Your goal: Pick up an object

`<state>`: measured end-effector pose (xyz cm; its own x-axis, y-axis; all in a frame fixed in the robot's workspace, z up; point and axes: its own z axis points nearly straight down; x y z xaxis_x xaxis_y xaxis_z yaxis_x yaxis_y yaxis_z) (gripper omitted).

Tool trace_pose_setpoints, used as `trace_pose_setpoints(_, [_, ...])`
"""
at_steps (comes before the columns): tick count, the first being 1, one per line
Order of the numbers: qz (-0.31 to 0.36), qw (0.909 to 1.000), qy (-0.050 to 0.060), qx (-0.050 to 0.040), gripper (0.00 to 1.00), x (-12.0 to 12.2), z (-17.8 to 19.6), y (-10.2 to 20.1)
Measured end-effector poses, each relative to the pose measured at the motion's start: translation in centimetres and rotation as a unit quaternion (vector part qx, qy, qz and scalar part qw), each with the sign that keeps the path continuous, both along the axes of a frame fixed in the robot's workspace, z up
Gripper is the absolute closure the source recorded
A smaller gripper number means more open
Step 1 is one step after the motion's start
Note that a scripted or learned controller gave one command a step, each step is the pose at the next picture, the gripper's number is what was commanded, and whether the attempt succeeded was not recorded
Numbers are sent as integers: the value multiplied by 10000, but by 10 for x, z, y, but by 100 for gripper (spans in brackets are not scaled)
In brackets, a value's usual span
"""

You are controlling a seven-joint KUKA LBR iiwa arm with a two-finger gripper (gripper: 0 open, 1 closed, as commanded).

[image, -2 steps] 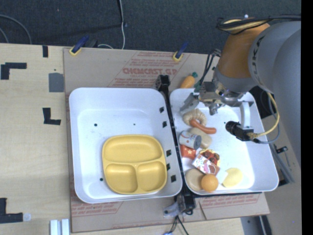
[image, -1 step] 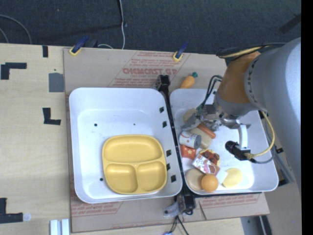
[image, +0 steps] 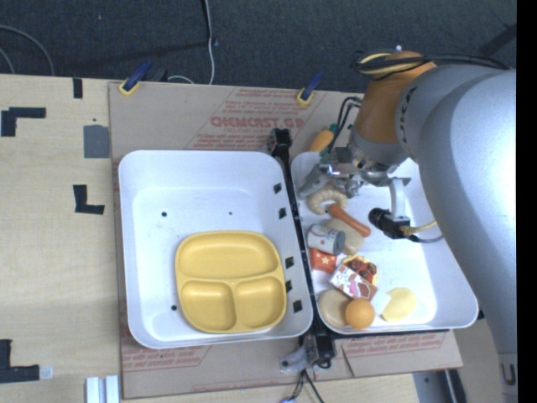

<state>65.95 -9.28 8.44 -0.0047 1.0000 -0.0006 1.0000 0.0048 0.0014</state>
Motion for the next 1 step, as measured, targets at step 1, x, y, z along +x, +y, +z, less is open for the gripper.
trace_pose_setpoints(1, [-9,10000,12,2,100,-2,10,-1])
